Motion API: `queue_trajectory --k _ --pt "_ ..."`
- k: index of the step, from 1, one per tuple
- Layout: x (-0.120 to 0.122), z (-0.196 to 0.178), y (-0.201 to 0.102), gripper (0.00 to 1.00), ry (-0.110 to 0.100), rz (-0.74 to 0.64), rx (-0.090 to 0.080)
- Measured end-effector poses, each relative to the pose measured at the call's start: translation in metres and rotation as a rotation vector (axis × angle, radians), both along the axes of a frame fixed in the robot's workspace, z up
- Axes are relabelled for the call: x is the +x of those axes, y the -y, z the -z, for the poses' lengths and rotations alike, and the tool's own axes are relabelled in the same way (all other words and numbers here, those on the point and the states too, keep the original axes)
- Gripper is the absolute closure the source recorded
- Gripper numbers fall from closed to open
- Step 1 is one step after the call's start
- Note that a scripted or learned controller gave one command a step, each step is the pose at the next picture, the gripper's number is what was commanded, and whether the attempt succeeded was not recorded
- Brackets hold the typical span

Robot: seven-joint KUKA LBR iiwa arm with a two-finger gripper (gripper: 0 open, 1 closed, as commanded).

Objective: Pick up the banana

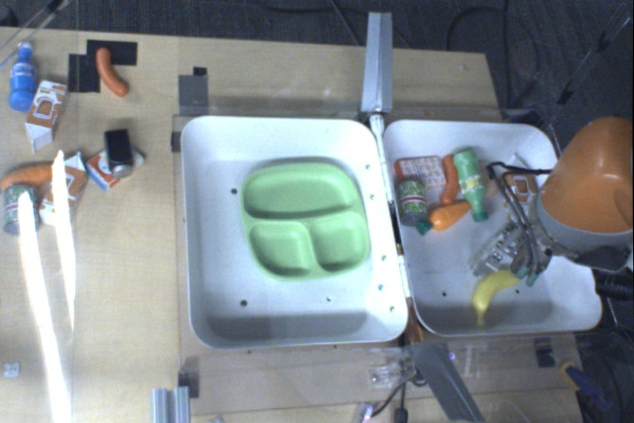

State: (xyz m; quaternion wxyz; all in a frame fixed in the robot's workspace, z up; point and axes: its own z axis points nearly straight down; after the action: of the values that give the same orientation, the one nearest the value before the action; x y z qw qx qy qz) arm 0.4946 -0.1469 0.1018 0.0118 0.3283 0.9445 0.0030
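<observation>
Gripper (512, 258) overlaps the banana (490, 292), hiding its upper end

The tabletop (129, 243) looks like pale matt wood. Both bins (203, 243) are smooth white plastic, the green tray (297, 213) matt plastic, the banana (490, 292) glossy yellow, the divider rail (378, 64) brushed metal.

A green tray (302, 218) lies in the left bin (203, 243).
</observation>
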Motion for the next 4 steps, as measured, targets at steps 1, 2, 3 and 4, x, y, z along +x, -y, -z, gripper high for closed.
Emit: queue_trajectory --k 1,2,3,4 --pt "0.013 -0.034 -0.030 1.00 -0.016 0.082 0.003" --pt "0.013 -0.034 -0.030 0.00 -0.016 0.082 0.003" --pt "-0.005 -0.020 0.012 0.00 -0.017 -0.271 -0.003" --pt "-0.003 0.013 0.010 0.00 -0.010 0.136 0.001"
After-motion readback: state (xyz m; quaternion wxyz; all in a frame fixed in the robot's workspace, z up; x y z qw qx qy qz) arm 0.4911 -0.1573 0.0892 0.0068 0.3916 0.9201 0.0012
